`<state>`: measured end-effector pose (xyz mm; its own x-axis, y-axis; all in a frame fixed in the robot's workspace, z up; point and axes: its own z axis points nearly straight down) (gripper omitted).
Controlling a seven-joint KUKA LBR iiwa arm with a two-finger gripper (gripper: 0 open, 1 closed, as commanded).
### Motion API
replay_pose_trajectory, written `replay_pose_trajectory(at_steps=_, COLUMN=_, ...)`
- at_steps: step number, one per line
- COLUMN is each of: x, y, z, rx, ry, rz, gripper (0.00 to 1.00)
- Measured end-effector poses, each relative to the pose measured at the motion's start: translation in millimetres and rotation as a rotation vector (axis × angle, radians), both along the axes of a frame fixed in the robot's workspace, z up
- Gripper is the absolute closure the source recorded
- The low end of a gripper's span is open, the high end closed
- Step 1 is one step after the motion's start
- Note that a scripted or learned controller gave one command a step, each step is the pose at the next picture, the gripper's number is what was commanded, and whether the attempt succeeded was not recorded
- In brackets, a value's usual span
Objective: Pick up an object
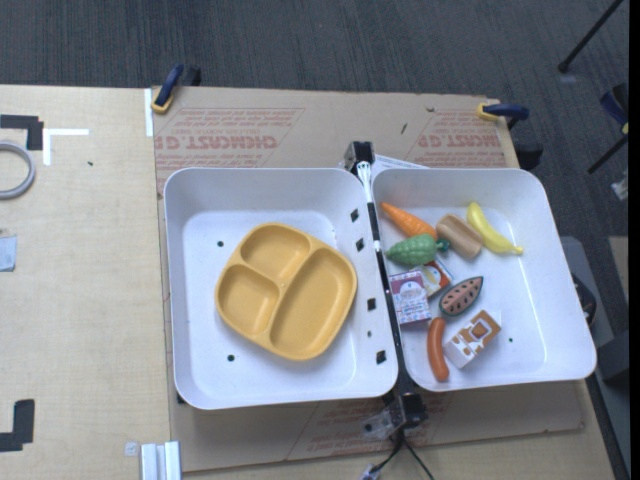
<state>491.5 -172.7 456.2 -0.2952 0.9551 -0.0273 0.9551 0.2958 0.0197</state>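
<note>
- The things to pick from lie together in the right bin (548,298), mostly in its left half.
- At the far side, an orange carrot (405,218) lies slantwise, with a green vegetable (416,250) just near of it.
- To their right are a brown hot-dog bun (459,236) and a yellow banana (493,229), side by side.
- In the middle lie a red-and-white packet (410,298) and a dark oval piece (461,295).
- At the near side, a red sausage (437,349) touches a small orange-and-white carton (472,337).
- How the claw stands cannot be told.
- The left bin (195,268) holds a yellow divided plate (287,290).
- Both bins rest on cardboard (250,133), held by a clamp (168,86) at its far left corner.
</note>
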Motion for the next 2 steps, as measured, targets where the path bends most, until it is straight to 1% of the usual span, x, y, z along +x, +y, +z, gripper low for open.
replay_pose_trajectory(at_steps=1, x=-13, y=-50, z=-77, rx=0.014, ry=0.028, rz=0.308, gripper=1.0)
replay_pose_trajectory(at_steps=2, x=-12, y=-50, z=-67, rx=0.011, ry=0.026, rz=0.309, gripper=1.0)
